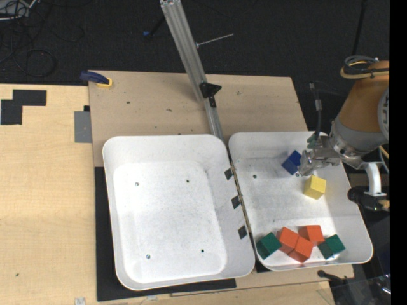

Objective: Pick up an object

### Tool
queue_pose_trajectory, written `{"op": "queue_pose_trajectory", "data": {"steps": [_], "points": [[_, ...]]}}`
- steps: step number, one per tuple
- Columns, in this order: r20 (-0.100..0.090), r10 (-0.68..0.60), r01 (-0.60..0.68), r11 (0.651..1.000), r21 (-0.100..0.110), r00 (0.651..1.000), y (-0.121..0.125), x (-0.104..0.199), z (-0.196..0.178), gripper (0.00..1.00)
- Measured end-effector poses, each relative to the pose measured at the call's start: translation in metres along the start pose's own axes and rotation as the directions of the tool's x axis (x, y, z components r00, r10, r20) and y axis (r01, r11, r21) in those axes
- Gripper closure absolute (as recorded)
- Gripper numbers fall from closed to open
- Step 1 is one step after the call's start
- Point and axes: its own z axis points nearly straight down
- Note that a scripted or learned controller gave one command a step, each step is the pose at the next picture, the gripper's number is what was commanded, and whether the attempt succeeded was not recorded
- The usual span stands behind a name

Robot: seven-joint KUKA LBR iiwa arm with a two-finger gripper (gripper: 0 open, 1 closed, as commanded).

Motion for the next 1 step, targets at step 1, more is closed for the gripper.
{"op": "queue_pose_trajectory", "data": {"steps": [1], "points": [[0.002,-0.007,0.007,1.000,-0.008,1.000,0.0044,-0.0033,-0.0630,1.00]]}}
